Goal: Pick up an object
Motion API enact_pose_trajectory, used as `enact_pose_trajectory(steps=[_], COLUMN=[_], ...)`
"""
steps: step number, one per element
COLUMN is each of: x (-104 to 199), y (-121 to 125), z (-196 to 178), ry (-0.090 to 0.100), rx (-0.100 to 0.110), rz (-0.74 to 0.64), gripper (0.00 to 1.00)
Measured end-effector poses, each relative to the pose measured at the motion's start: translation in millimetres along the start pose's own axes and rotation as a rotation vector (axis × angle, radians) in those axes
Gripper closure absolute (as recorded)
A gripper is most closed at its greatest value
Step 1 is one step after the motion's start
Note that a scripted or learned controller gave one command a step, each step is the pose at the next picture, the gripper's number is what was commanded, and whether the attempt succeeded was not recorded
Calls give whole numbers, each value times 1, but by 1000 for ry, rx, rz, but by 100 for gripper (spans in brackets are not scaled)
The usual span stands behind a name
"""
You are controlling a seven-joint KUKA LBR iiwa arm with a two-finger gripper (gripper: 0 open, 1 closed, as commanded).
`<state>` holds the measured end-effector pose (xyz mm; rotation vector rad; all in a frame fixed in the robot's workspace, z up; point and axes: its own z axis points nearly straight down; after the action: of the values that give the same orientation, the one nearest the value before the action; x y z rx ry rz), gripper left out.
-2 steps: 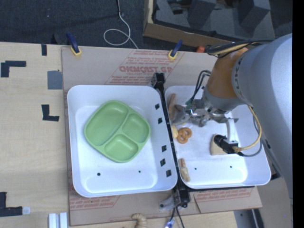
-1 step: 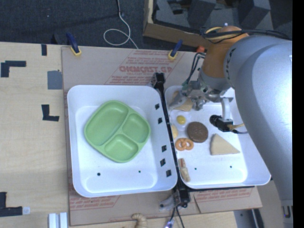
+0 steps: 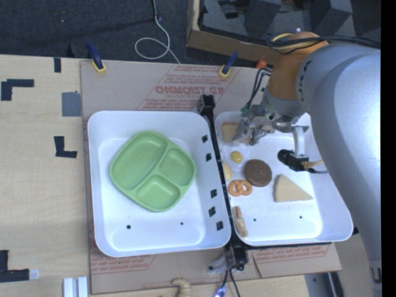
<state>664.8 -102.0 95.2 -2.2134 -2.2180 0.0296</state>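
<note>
- Fingers: their spread cannot be told from the camera view, as the gripper [image 3: 247, 133] shows as a tangle of metal low over the far left corner of the right bin [image 3: 331, 224]. Nothing is seen held.
- Nearest candidate: a tan piece [image 3: 229, 130] lies just beside the gripper on its left, close to the bin's wall. Whether they touch cannot be told.
- Other candidates in the same bin: a small yellow item [image 3: 236, 157], a brown round cookie [image 3: 257, 172], an orange pretzel [image 3: 239, 189] and a pale wedge [image 3: 291, 190], all resting apart from the gripper.
- Left bin [image 3: 124, 243]: holds a green divided plate [image 3: 153, 170], well apart from the arm.
- Step in hand, as judged: approach or grasp attempt on the tan piece; no lift is evident.
- Next move, as judged: close squarely on the piece and rise straight. The nearby wall leaves little room, so a slip is likely.
</note>
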Motion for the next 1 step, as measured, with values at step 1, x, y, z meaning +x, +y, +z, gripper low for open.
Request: enact_pose_trajectory(steps=[1], x=[2], y=[2], z=[0], ry=[2], rx=[-7], rz=[0], gripper=[0])
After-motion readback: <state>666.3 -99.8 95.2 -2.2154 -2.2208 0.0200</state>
